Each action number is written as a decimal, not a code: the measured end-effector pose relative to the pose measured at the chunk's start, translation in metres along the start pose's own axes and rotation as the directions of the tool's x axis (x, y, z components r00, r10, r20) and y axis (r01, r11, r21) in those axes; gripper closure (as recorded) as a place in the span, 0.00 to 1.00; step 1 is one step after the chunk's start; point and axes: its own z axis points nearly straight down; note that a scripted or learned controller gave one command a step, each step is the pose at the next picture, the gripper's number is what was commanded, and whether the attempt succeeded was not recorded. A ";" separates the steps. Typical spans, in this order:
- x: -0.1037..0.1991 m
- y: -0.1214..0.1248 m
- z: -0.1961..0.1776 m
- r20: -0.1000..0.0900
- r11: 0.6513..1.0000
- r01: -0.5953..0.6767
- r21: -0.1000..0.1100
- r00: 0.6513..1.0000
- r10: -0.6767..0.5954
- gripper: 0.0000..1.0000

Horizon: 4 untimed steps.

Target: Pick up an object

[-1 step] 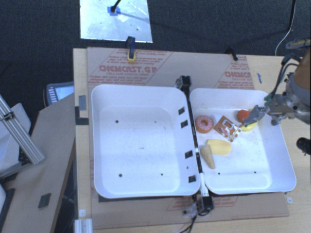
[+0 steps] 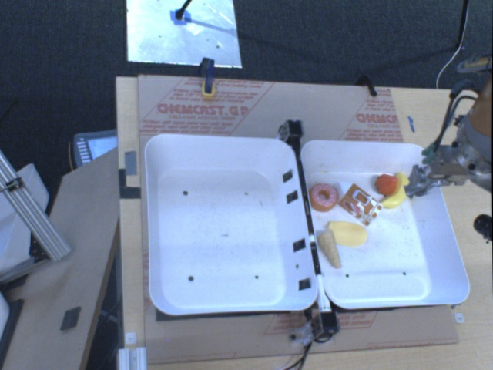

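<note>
Two shallow white bins sit side by side on the bench. The left bin [image 2: 216, 230] has its bare floor showing; the right bin [image 2: 400, 284] holds a small cluster of things in its upper half.

The gripper [image 2: 417, 179] reaches in over the right bin's far right edge, its tip just beside a yellow banana [image 2: 396, 198] and a red tomato [image 2: 387, 183]. Whether its fingers are spread or closed cannot be told at this size, and nothing can be seen between them.

The banana lies by the bin's right wall, its long axis running from lower left to upper right, the upper end pointing toward the gripper. The tomato touches its upper left side.

To the left lies a small orange-and-white patterned box [image 2: 360, 203], turned diagonally. Further left, near the divide between the bins, is a pink doughnut [image 2: 323, 197], lying flat. Below these, a yellow lemon-like piece [image 2: 348, 233] lies with its long axis left to right — and touching its left end, a pale tan cone-shaped piece [image 2: 330, 250] points down and slightly right.
</note>
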 end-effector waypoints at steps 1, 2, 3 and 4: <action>-0.010 0.032 0.158 0.002 1.000 -0.005 -0.002 1.000 0.005 1.00; -0.008 0.033 0.155 0.008 1.000 -0.005 -0.018 1.000 0.006 1.00; -0.014 0.045 0.160 0.007 1.000 -0.005 -0.022 1.000 0.005 1.00; -0.015 0.041 0.170 -0.001 1.000 -0.006 0.003 1.000 0.006 1.00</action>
